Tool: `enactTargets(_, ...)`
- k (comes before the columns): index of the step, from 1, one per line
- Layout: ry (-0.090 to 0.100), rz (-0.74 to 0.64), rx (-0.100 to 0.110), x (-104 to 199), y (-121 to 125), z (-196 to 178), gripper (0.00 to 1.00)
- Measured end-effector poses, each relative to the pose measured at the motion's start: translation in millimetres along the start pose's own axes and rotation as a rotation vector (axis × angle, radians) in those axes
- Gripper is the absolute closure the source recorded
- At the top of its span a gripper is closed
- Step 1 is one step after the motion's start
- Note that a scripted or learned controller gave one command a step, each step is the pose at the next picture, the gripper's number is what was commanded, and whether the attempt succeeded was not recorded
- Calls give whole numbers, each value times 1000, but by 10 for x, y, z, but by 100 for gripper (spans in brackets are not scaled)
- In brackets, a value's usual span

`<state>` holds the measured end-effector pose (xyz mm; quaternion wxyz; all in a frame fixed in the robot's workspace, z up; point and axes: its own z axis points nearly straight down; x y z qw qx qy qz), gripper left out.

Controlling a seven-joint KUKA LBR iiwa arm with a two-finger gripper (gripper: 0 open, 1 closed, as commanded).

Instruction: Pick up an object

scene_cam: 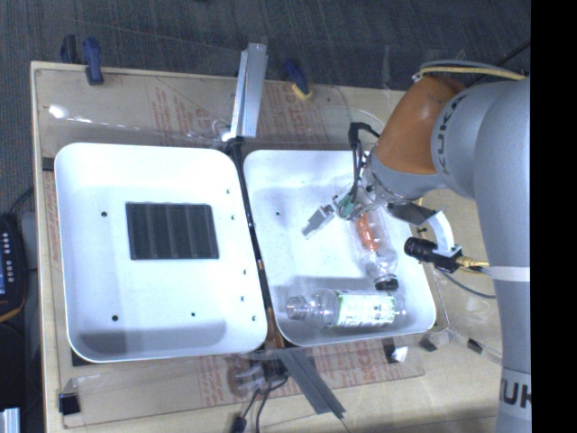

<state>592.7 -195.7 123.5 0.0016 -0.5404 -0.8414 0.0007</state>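
We see the arm (469,152) reaching in from the right over the right bin (270,197); its gripper (326,215) hangs above the bin's middle, the fingers slightly parted with nothing between them; just beside it, toward the right wall, lies a clear bottle with an orange label (374,246); a second clear bottle with a green label (347,308) lies along the near wall; the left bin (81,242) shows a dark ribbed panel (171,231).

One fixed cam above bench (54,106), angled down, mid-range, both bins (90,165) in frame.
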Motion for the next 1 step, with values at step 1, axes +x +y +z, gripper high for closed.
enactTargets(1,-2,7,-2,-129,-41,-619,0)
